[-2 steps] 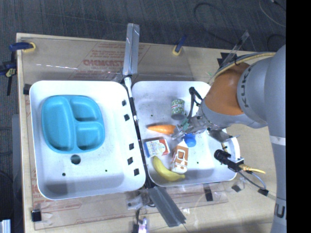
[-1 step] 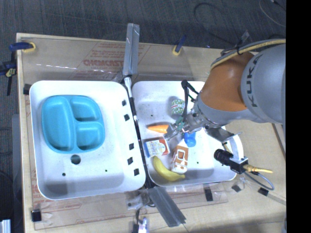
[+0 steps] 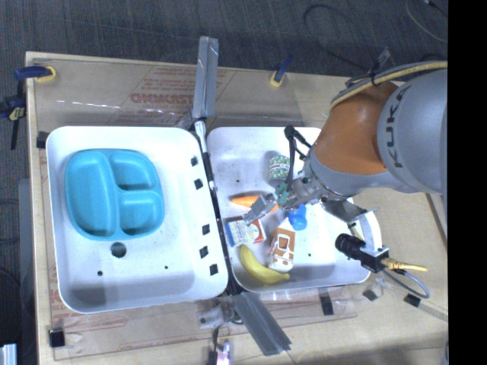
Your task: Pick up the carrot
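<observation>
Robotics lab or test cell, plywood bench (image 3: 106, 82) with printed lettering, two shallow white bins (image 3: 84, 280) fixed side by side, blue spring clamps (image 3: 34, 73) at the bench edge, grey industrial arm (image 3: 411, 128) with orange band, loose cables (image 3: 403, 268), dark carpeted floor (image 3: 114, 14)

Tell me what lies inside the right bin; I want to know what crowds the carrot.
In the right bin: the carrot, a banana, a small carton, a blue item and a patterned ball. The gripper sits by the carrot; the arm covers the bin's right part.
</observation>
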